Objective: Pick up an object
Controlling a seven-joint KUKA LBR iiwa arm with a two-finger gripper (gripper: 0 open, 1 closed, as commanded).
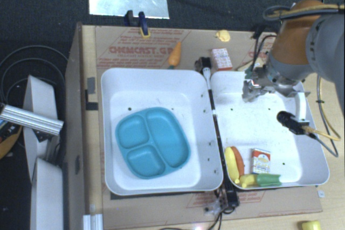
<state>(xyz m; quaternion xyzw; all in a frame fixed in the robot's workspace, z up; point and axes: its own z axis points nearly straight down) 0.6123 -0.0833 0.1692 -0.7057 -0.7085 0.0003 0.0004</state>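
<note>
Bins first: my left bin (108, 116) holds a blue divided tray (153, 141). My arm (302, 35) hangs over the right bin (318, 167), gripper (253, 90) near its far wall; I cannot tell its grip. A small carton (261, 160), banana (232, 161) and green piece (267, 179) sit at the near edge.

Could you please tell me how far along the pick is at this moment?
Nothing looks picked yet. The tool is over the right bin's far end. The banana, small red carton and green item lie at its near edge. Reaching one and grasping it remain.
</note>
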